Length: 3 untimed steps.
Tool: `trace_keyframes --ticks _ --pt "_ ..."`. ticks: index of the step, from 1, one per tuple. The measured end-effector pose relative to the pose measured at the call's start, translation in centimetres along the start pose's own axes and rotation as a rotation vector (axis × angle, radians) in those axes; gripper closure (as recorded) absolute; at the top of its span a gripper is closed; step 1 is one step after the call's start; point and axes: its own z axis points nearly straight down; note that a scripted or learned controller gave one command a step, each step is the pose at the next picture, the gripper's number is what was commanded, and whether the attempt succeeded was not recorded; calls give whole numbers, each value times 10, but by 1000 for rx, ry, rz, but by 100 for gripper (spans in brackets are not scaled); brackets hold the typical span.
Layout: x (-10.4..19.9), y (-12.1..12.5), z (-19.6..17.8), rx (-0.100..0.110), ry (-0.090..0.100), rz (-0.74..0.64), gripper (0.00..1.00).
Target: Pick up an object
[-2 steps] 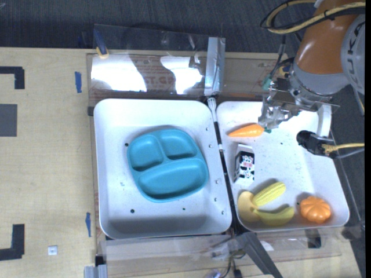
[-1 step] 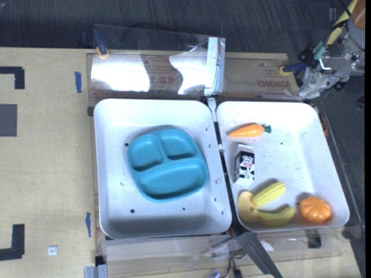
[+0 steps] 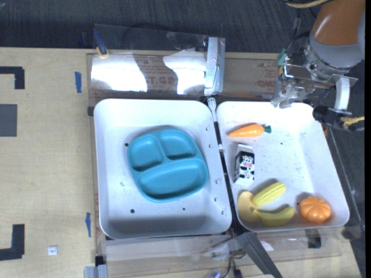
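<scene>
Camera view puts your hand over the far rim of the right bin; whether it is apart or together, you cannot tell. In that bin you have a carrot at the far end, a small carton mid-bin, and corn on a banana beside an orange fruit. Your left bin holds a blue tray.

The left bin holds a blue divided plate near its middle. In the right bin, a carrot lies near the far left corner, a small milk carton by the left wall, and a corn cob, banana and orange pumpkin along the near edge. The gripper hangs above the far rim.
</scene>
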Motion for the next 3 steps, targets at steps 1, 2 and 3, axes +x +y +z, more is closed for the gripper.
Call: trace_keyframes --ticks 1,2,3 --pt "-4 -24 -24 -4 0 38 100" --pt "-21 19 -28 -5 -2 16 100" --pt "-21 19 -28 -6 -1 15 0"
